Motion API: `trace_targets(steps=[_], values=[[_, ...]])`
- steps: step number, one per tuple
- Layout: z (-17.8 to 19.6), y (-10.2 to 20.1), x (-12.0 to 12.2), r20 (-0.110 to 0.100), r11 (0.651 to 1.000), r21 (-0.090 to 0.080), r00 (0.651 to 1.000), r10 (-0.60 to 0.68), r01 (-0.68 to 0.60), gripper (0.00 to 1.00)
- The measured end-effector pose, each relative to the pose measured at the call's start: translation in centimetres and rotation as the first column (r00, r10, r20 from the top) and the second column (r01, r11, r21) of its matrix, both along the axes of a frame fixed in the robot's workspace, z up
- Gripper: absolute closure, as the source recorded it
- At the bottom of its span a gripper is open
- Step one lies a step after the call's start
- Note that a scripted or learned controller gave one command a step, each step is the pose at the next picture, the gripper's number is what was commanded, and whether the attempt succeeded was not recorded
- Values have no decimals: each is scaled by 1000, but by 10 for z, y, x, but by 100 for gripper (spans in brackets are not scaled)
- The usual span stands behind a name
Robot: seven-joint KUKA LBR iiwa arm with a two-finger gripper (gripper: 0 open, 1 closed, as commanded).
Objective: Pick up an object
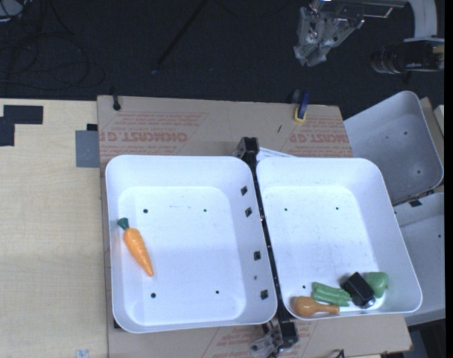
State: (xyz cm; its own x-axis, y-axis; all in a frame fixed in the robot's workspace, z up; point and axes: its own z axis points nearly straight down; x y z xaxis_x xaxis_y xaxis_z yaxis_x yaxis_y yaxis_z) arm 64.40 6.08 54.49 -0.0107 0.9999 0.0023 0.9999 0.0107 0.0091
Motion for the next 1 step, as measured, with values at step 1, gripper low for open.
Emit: trace_targets(steps=[1], values=[[-8,13,0,-13,1000,-3,1000,-10,10,100]])
